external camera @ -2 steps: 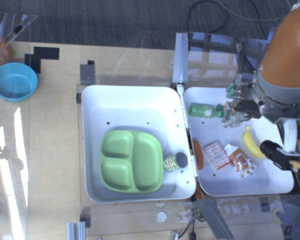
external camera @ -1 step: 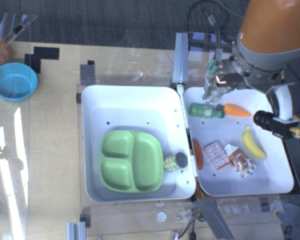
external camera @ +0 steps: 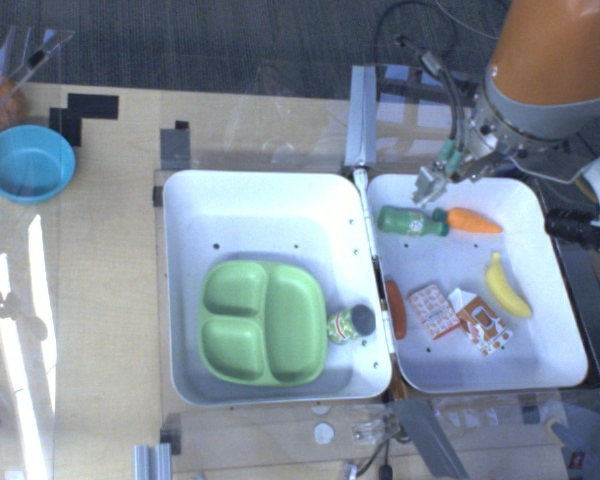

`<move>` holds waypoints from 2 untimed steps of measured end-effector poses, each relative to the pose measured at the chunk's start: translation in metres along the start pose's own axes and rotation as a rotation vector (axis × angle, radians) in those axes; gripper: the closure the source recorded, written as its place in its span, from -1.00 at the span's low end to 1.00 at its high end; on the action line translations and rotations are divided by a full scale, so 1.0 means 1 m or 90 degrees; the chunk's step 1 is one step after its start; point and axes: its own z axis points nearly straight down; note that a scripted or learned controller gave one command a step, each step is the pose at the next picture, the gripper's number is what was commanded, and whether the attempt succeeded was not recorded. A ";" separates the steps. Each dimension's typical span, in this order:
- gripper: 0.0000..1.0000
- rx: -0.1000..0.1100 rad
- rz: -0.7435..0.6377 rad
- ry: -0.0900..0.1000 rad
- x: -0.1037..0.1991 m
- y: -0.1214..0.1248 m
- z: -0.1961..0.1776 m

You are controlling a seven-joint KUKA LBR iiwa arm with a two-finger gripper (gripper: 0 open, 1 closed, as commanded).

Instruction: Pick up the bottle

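The bottle is green with a pale label and lies on its side at the back left of the right bin, cap end against a carrot. My gripper hangs just above and behind the bottle, over the bin's back edge. It is open and nothing sits between its fingers. The arm's orange band and grey wrist cover the bin's back right corner.
The right bin also holds a banana, a brown sausage and two patterned packets. In the left bin lie a green divided plate and a small jar. A blue bowl stands far left.
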 end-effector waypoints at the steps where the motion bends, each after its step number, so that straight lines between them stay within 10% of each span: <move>1: 1.00 -0.002 -0.349 -0.001 0.004 0.012 -0.009; 2: 1.00 -0.002 -0.532 -0.002 -0.005 0.016 0.001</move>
